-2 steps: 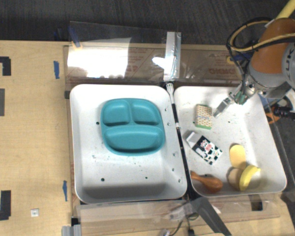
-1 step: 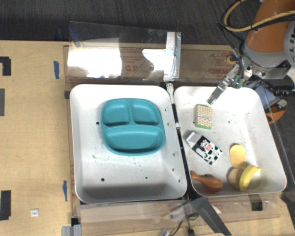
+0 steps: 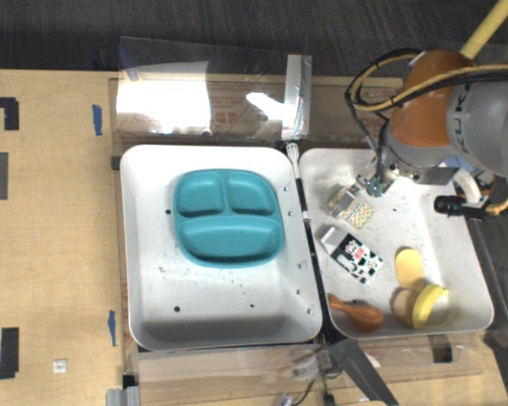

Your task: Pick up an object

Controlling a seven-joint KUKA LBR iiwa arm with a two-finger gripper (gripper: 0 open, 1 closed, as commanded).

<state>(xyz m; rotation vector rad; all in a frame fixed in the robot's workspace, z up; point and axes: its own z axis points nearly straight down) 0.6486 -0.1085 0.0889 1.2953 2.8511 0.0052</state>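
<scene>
Gripper low over a packet in the right bin.

The gripper (image 3: 375, 184) sits in the upper part of the right bin (image 3: 478, 265); finger spacing cannot be told at this angle. A small patterned packet (image 3: 351, 207), possibly a sachet, lies just beside the tip, toward the left. Farther forward lie a black-and-white spotted card (image 3: 354, 255), a yellow egg-shaped piece (image 3: 409, 266), a yellow-and-tan toy (image 3: 421, 304) and a brown wooden piece (image 3: 356, 311). The left bin (image 3: 144, 252) holds a teal divided tray (image 3: 229, 216).

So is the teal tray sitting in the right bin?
No, the teal tray lies in the left bin, while the right bin holds the small items.
</scene>
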